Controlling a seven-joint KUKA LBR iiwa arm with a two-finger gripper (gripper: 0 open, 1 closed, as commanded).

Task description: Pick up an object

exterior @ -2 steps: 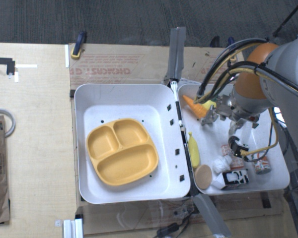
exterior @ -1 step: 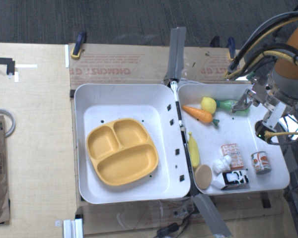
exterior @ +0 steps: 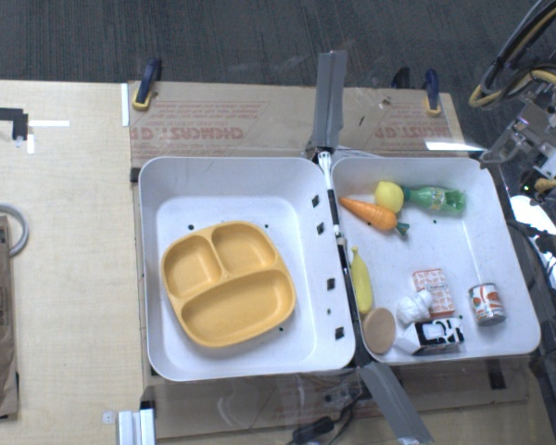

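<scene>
Left bin (exterior: 157,248), frame centre, holds a yellow three-compartment plate (exterior: 228,284); right bin (exterior: 510,248) holds candidate objects: green bottle (exterior: 437,198), orange carrot (exterior: 371,213), yellow banana (exterior: 361,282), yellow lemon (exterior: 388,195), small can (exterior: 486,304); gripper (exterior: 537,142) at upper right, jaw state indeterminate

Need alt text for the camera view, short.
Two white bins side by side: the left bin holds a yellow divided plate; the right bin holds a carrot, lemon, green bottle, banana, can and small cartons.
</scene>
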